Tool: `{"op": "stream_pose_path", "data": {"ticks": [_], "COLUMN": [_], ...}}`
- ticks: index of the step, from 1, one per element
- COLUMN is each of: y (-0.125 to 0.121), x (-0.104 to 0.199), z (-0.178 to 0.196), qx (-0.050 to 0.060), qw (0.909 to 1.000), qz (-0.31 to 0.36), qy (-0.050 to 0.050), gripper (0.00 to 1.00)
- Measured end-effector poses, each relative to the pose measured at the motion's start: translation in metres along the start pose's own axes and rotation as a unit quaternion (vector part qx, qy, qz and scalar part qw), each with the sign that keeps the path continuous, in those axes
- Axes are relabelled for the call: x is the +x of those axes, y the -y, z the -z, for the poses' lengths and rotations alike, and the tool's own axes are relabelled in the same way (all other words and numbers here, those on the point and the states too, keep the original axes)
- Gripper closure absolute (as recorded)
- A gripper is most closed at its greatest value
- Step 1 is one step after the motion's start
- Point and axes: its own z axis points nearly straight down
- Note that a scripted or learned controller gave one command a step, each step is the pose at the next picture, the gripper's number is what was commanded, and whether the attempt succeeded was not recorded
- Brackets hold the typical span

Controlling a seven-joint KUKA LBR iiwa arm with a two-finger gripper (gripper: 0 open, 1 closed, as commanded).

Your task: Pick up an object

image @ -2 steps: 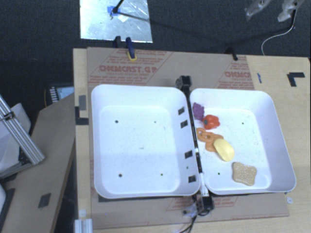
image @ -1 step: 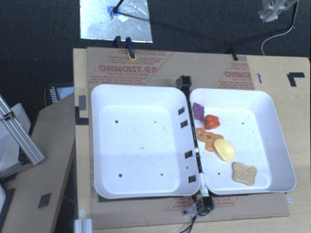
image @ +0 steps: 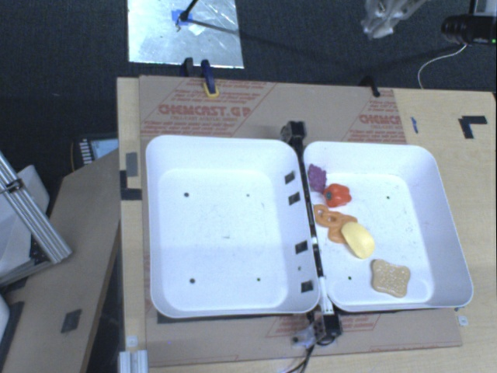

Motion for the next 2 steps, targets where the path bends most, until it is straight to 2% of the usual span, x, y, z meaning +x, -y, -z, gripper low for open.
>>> {"op": "stream_pose_path", "data": {"ticks": [1, 2], "y": [0.001, 0.059], "x": [0.075, 0.058], "z": [-0.118, -0.022], "qx": [0.007, -0.004], "qw": [1.0, 1.0], "qz": [0.0, -0.003], "qy": [0.0, 0.0], "gripper": [1.0, 1.0]}}
